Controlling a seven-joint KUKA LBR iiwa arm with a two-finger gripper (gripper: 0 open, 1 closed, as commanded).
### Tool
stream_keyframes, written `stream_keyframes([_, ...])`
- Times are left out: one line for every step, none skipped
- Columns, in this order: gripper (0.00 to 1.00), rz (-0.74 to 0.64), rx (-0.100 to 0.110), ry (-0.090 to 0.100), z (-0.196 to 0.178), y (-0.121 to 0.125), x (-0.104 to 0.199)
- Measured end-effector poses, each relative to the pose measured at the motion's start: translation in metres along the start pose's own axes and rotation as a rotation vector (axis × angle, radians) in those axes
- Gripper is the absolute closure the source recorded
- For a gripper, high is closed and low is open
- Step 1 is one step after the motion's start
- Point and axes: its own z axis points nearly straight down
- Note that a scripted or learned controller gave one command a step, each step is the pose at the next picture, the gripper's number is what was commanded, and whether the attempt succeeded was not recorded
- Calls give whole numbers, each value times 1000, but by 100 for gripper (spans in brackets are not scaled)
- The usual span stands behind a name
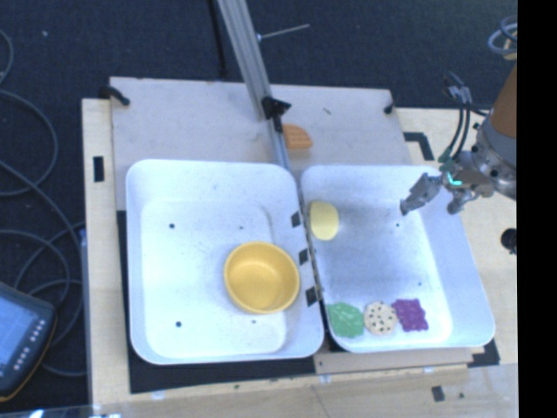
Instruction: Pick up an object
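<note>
Yellow object point(324, 220) lies apart from three toys point(379, 318); open, empty pincer point(438, 195) hovers above right bin point(452, 259).

Even, cool overhead light washes the two white bins point(209, 177) nearly to glare. Shadows are faint and soft. The picture is slightly soft and grainy throughout, and the dark floor point(104, 24) around the desk point(187, 116) loses detail.
</note>
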Motion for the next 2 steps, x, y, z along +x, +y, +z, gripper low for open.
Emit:
stream_keyframes([0, 0, 5, -1, 51, 5, 7])
stream_keyframes([0, 3, 7, -1, 114, 2, 7])
